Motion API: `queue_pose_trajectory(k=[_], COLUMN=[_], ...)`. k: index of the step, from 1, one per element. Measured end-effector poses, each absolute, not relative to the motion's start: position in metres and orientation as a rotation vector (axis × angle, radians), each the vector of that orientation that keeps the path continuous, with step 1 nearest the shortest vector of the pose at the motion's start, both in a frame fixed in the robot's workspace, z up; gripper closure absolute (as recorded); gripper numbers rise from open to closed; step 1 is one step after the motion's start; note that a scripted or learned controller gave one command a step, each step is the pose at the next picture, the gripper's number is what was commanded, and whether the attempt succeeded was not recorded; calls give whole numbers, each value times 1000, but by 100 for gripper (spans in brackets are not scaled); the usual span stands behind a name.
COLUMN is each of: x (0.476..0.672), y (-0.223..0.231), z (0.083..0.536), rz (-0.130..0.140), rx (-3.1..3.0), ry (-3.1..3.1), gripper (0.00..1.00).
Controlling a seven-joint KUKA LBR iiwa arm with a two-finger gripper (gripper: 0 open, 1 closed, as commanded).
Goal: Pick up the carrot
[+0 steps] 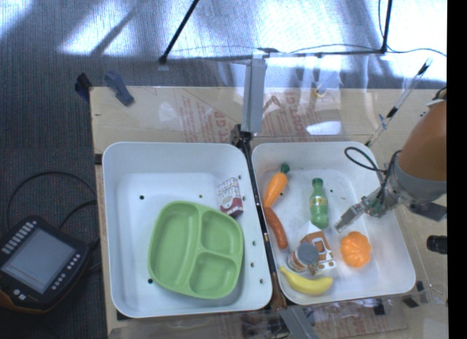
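Pincer (343, 222) seemingly closed, empty, beside orange (356, 249)

Orange carrot (274, 186) aslant, right bin's left.

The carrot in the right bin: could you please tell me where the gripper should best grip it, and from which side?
Probably across the thick orange middle of the carrot, coming down from above. It lies flat and slanted, green top toward the far wall, close to the bin's left wall. So the fingers should close across its width. The sausage lies just below its tip; the gripper hovers further right.
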State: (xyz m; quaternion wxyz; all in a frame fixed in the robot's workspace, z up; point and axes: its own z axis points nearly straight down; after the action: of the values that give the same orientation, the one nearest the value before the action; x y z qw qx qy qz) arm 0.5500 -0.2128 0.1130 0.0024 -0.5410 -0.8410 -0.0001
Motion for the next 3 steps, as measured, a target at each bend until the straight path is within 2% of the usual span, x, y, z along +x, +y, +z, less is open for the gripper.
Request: queue_pose_trajectory(k=[1,2,3], x=[495,574,487], y=[-177,-206,-169], z=[84,185,89], rz=[0,0,1], rx=[-1659,-1767,-1681], ry=[-2659,-2597,-2645], gripper=[0,0,0])
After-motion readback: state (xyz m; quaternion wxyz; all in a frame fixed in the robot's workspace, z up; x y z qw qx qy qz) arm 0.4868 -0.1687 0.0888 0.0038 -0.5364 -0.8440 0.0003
